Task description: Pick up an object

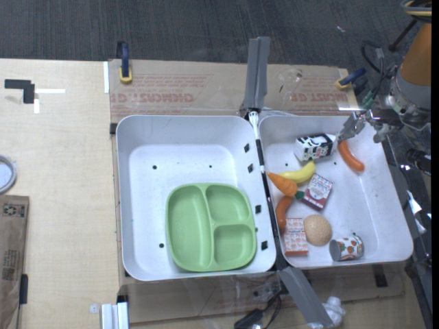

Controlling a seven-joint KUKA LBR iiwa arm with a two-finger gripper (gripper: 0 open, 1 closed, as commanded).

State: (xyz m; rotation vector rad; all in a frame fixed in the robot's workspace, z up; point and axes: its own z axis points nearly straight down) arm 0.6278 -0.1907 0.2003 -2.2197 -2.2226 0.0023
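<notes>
My gripper (359, 134) hangs over the far right corner of the right bin (384, 211), open, with nothing between its fingers. Just below it lies an orange sausage (350, 155). To its left stand a black-and-white carton (314, 146), a yellow banana (300, 174) and an orange carrot (280, 182). Nearer the front lie a red-and-white box (317, 191), a second carrot (282, 212), a small snack box (295, 236), a brown bread roll (317, 229) and a can (346, 247) on its side.
The left bin (137, 184) holds a green divided plate (211, 226). A grey divider post (258, 74) rises between the bins at the back. Clamps (123, 62) sit on the cardboard behind. The arm's cables and base crowd the right edge.
</notes>
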